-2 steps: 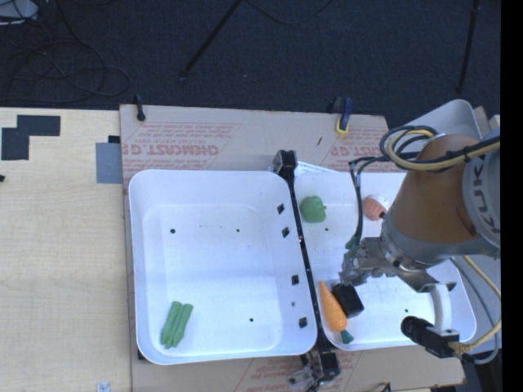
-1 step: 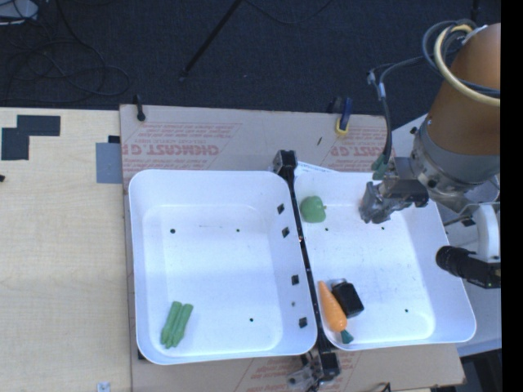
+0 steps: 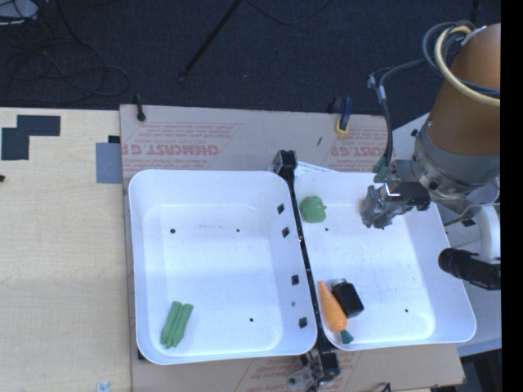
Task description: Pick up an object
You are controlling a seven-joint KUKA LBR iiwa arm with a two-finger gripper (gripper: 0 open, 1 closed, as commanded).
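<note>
The right bin (image 3: 425, 300) holds a green round object (image 3: 313, 209) near its far left corner. An orange carrot (image 3: 331, 304) lies by the near left wall, and a small black block (image 3: 347, 297) rests against it. In the left bin (image 3: 155, 219), a green bean pod (image 3: 176, 324) lies at the near left. My gripper (image 3: 377, 212) hangs over the far middle of the right bin, to the right of the green round object. Nothing shows between its fingers.
A black divider clip strip (image 3: 296, 251) runs between the two bins. Cardboard (image 3: 212, 141) lies under the bins, with a yellow clamp (image 3: 343, 121) at its far edge. The arm's grey and orange body (image 3: 466, 113) looms over the right bin's far right corner.
</note>
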